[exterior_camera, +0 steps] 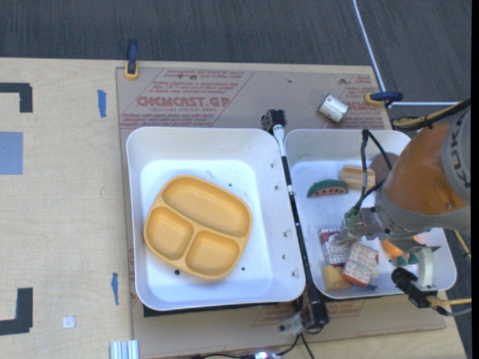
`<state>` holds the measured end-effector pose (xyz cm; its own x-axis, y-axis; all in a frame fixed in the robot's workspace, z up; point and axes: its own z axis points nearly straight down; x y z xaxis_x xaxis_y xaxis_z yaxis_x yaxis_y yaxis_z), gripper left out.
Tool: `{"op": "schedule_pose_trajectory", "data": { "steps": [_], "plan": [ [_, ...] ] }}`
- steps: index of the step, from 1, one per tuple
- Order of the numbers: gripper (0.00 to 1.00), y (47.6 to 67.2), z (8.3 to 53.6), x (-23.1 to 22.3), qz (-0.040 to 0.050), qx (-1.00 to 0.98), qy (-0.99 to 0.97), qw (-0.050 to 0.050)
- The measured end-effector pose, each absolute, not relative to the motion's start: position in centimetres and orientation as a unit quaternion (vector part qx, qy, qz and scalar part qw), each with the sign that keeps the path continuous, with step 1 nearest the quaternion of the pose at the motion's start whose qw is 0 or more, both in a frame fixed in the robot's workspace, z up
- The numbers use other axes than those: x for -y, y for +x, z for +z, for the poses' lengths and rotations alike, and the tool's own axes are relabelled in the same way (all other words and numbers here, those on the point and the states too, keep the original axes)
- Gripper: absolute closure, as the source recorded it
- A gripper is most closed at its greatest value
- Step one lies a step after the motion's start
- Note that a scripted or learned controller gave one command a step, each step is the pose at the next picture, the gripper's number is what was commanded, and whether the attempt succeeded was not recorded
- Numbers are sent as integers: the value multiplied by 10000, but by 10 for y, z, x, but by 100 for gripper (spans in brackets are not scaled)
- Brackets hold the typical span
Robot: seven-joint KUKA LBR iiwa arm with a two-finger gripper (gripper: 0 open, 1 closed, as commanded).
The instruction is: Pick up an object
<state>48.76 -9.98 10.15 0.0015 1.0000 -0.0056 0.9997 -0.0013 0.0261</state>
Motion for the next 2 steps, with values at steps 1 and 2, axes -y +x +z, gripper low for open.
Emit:
{"op": "schedule_pose_trajectory", "data": {
  "steps": [1, 2],
  "plan": [
    [100, 481, 108, 107, 13, -7072, 7070, 22],
    [100, 482, 91, 97, 25, -7064, 7078, 47]
  ]
}}
